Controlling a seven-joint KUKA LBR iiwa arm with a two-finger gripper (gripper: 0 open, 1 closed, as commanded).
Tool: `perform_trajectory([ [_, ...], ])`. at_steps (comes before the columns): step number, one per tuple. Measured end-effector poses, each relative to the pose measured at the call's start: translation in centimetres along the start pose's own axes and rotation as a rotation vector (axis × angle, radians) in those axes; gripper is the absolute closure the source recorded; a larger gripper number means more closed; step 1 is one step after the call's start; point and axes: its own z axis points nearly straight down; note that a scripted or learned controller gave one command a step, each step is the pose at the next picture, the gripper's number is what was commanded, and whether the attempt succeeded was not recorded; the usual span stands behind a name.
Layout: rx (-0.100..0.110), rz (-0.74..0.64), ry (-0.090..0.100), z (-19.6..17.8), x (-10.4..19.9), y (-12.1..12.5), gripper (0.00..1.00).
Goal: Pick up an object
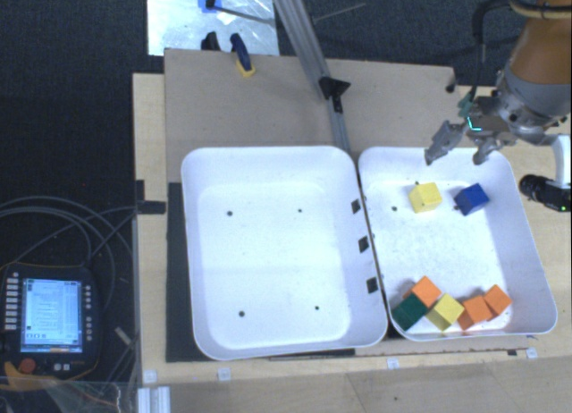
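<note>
Fingers of the grey two-finger gripper [463, 146] stand apart, with nothing between them, and they hang over the far rim of the shallow white plastic bin on the right [536, 250]. Just below the gripper, toward the near side, lie two small cubes: a yellow cube [425, 197] a little to its left and a blue cube [471, 198] almost straight under it, tilted on the smooth bin floor. These two are apart from each other, so I think either one is a good choice. The arm should come down straight, with one finger on each flat face, and close only when low enough. Farther from the gripper, at the near wall, a cluster of orange, yellow and green cubes [447, 306] sits touching, which would be harder to grasp.
</note>
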Motion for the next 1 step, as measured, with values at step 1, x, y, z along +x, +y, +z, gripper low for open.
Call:
perform_trajectory([
  [1,0.000,0.000,0.000,-0.01,0.00,0.00,0.00],
])
